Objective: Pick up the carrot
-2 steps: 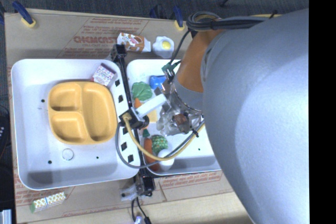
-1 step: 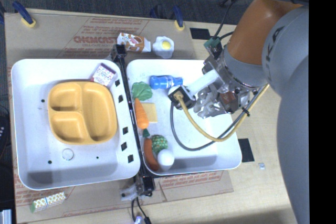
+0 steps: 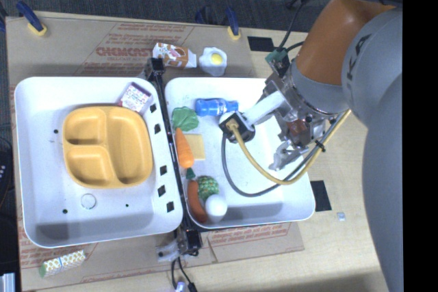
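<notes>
On the left side of the table [image 3: 61,34] sits a white bin [image 3: 27,147] with a yellow divided tray [image 3: 108,145] lying flat in it, and a small pink-and-white packet [image 3: 135,98] rests at the tray's upper right corner, near the bin's wall. Below that bin, on the cardboard at the front edge, lies a small wrapped candy [image 3: 63,262]. Behind the seam where the two bins meet, a little brown carton [image 3: 171,55] and a white-and-yellow egg-like toy [image 3: 213,61] sit on the cardboard just outside the bins. The right bin [image 3: 301,205] holds its clutter along its left wall: a green leafy piece [image 3: 184,118] at the top, the carrot [image 3: 184,147] directly under it, lying lengthwise beside the wall and touching a pale yellow cheese slice [image 3: 197,146]. Farther down come a green lumpy vegetable [image 3: 207,185], a red-brown sausage-like piece [image 3: 196,204] and a white ball [image 3: 215,206], bunched together. A blue bottle [image 3: 215,106] lies on its side near the bin's top. To the right, the arm's tool [image 3: 287,150] hangs over the middle of the right bin, well apart from the carrot, with a yellow cable [image 3: 254,168] looping below it. I cannot tell whether its fingers are spread or pressed together.
</notes>
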You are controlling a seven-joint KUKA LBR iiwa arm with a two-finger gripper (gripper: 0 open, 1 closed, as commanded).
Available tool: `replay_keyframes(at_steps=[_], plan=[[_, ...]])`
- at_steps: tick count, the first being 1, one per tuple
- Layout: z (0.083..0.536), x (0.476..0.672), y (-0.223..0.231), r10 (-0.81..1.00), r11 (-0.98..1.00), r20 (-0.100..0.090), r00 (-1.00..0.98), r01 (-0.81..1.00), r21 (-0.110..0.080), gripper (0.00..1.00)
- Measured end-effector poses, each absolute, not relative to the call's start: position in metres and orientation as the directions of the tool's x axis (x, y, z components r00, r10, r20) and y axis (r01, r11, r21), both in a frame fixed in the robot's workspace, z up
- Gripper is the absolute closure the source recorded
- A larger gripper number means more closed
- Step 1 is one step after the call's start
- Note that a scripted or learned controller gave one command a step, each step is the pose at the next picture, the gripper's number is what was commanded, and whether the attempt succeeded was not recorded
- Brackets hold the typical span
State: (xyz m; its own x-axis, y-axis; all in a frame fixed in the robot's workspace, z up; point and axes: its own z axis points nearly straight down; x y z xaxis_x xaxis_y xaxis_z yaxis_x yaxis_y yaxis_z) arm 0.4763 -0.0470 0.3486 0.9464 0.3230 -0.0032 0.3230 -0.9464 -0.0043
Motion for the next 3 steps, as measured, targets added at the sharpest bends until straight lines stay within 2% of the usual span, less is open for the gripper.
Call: replay_keyframes(at_steps=[1,2,3], plan=[[0.221,0.475,-0.052,0.398,-0.917,-0.005,0.917,0.398,-0.006,0.0],[0.191,0.491,0.014,0.32,-0.947,-0.007,0.947,0.32,-0.007,0.0],[0.191,0.493,0.036,0.213,-0.977,-0.005,0.977,0.213,-0.003,0.0]])
